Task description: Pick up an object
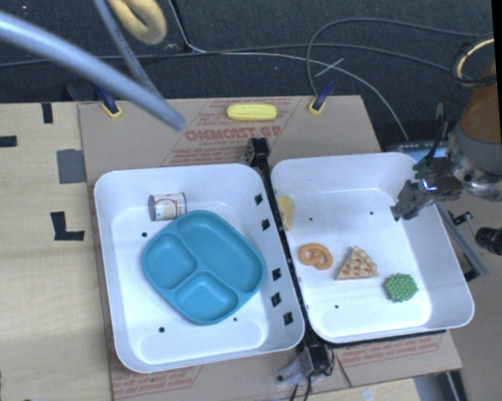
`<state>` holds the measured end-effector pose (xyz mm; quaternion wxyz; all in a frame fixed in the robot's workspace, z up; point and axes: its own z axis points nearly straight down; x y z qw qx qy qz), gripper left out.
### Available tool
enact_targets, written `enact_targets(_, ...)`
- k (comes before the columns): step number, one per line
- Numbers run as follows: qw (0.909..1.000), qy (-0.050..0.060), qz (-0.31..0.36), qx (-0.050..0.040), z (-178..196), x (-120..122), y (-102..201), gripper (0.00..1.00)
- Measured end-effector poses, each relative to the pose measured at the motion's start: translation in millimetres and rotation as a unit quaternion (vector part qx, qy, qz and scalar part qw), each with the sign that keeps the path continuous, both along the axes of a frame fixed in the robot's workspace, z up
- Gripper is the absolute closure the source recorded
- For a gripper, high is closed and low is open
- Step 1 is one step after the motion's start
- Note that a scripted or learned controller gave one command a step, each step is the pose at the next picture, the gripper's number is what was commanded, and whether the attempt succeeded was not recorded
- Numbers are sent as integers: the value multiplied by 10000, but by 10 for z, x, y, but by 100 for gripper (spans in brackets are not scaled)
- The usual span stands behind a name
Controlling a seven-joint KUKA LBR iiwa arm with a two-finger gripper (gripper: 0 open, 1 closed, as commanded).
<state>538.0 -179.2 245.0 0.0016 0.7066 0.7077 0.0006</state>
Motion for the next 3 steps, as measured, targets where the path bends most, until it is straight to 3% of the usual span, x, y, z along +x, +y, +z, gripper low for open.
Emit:
enact_targets(1,10000,18,20,11,2,81,551,100)
enact_targets(3,10000,17,27,13,-43,462,1532,100)
